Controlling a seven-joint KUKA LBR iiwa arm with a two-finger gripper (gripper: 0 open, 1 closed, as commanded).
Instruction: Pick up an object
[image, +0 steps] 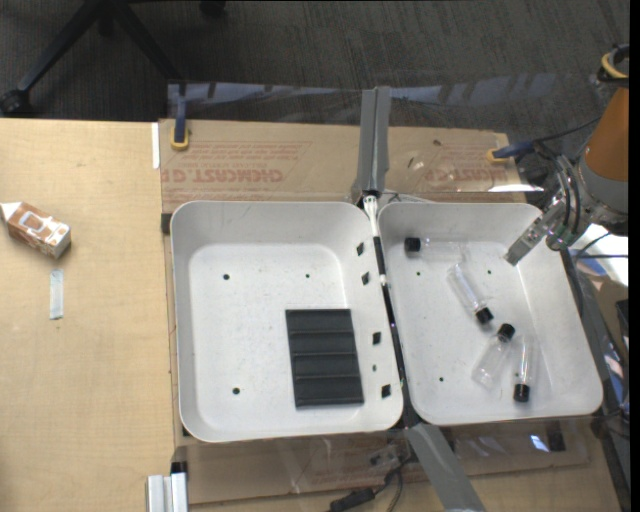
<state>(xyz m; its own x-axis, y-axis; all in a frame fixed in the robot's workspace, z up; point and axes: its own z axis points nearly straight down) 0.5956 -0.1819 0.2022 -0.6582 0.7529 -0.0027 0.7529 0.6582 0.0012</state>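
Note:
A black ribbed rectangular block (324, 356) lies flat in the left bin (200, 240), toward its near right side. In the right bin (560, 400) lie several clear vials with black caps: one (468, 290) near the middle, two close together (495, 358) toward the near right, and a small one (414, 243) at the far left corner. My gripper (526, 243) hangs over the far right edge of the right bin, tilted down to the left, apart from every vial. Nothing shows in it.
The bins rest on brown cardboard (270, 165), with a grey metal bar (373, 140) running back between them. On the wooden table at the left lie a small orange-and-white box (38, 230) and a pale strip (56, 295). Cables (520, 152) run behind the right bin.

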